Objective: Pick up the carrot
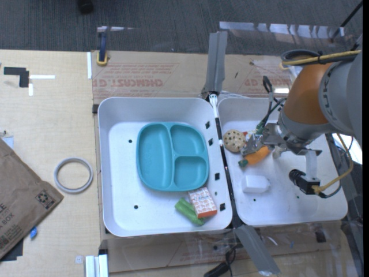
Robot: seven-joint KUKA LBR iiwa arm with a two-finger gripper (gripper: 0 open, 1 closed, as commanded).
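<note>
The carrot is orange with a green end and lies tilted in the left part of the right bin. Its green tip points down-left. My gripper reaches in from the right on the grey arm with the orange band, and its tips come down onto the carrot's middle. The fingers look shut on the carrot, whose two ends stick out on either side of them.
A brown speckled cookie lies just left of the carrot, and a white block lies below it. The left bin holds a teal divided plate, a green item and a small red-and-white box. A tape roll lies on the bench.
</note>
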